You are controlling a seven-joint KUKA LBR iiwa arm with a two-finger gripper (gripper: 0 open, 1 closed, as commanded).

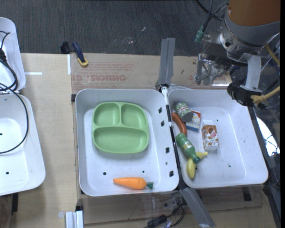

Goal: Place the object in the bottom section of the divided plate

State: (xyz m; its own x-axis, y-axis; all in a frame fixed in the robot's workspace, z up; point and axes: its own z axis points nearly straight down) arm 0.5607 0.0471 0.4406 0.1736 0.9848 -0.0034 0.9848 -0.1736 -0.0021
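A grey robot arm with an orange band [254, 11] hangs above the far edge of the right-hand shallow white bin [240, 173], its two-finger gripper [209, 75] poised over the brown counter [116, 71] just behind the bin's rim. The metal fingers [202, 73] point downward with nothing between them; the slant of the view does not let one tell how wide they stand.

The pale green divided plastic plate [120, 128] lies flat in the left-hand shallow white bin [84, 147], its two small compartments toward the far side and its one long compartment, the bottom section, toward the camera. All three compartments are bare, so the placing looks not yet begun.

Which object is meant is uncertain. An orange toy carrot with a green tip [131, 182] lies on its side in the left bin, near the front wall and well apart from the plate. In the right bin, huddled against the dividing wall, lie a small green tin can [182, 109], a red-orange sausage-shaped toy [179, 123], a green plastic bottle [187, 148], a yellow banana toy [191, 168] and a small white carton with a printed picture [209, 137].

The gripper, hanging nearest the right bin, would probably draw from that cluster, where crowding could spoil a clean grasp.
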